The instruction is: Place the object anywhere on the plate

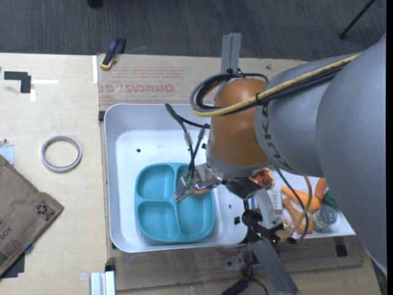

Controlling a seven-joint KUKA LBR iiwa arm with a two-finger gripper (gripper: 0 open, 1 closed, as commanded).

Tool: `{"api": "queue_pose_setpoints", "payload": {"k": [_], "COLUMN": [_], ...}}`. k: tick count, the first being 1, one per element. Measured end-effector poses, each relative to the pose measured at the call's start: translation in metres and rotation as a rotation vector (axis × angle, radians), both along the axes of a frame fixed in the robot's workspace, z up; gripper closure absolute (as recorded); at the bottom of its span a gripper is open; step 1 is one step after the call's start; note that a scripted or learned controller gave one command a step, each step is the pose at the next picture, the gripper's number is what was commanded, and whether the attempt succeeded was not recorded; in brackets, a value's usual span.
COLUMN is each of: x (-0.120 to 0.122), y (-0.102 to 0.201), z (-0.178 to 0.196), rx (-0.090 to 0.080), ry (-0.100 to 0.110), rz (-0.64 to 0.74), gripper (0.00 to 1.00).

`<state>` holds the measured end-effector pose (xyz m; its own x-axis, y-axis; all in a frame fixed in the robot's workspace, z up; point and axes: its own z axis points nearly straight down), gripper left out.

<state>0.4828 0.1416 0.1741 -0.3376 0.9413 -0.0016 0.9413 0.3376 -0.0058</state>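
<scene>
1. One pincer [184, 192] hangs low over the blue plate [175, 203], its metal fingers pointing down and to the left above the ridge between compartments; whether they are spread or closed cannot be told from this angle.
2. Near the fingers, at the plate's upper right compartment, a small greenish and orange object [198, 186] shows, partly hidden by the wrist; its long axis and heading cannot be made out, nor whether it is gripped.
3. The plate, divided into three compartments, lies in the white bin [123, 165], toward its front.
4. The arm's orange band [236, 125] and grey body [331, 115] reach in from the right, with black cables looped around the wrist.
5. At the right, below the arm, orange carrot-like pieces [301, 204] and other small items lie together.
6. On the worktop [49, 103] to the left rest a grey tape ring [61, 153] and a brown cardboard piece [21, 211].
</scene>
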Motion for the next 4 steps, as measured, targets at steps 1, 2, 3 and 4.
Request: {"api": "queue_pose_setpoints", "payload": {"k": [1,2,3,4], "x": [0.0,0.0,0.0,0.0], "y": [0.0,0.0,0.0,0.0], "z": [0.0,0.0,0.0,0.0], "rx": [0.0,0.0,0.0,0.0], "ry": [0.0,0.0,0.0,0.0], "rz": [0.0,0.0,0.0,0.0], "gripper": [0.0,0.0,0.0,0.0]}}
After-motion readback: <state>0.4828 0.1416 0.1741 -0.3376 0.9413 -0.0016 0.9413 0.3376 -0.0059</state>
